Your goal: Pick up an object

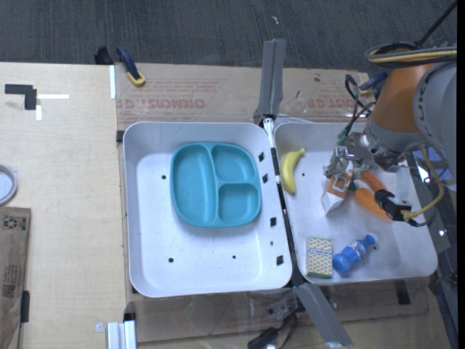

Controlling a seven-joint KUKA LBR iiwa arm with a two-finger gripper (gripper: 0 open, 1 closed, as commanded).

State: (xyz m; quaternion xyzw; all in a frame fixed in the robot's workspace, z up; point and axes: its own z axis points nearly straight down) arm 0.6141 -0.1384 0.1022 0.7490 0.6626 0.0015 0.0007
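Carton lay in the right bin, just under the gripper, touching the carrot. You couldn't tell the gripper's state; the wrist hid it. You needed a straight descent centred on the carton, clear of the carrot. Banana sat near the divider. Open room lay below, above the packet and bottle.

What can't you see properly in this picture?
- Gripper: the camera view looks down past the wrist, so how it is set is unclear.
- Carrot: its near end is tucked under the arm.
- Small box: partly hidden by the gripper; label too small.
- Roll of tape: cut off by the left edge.
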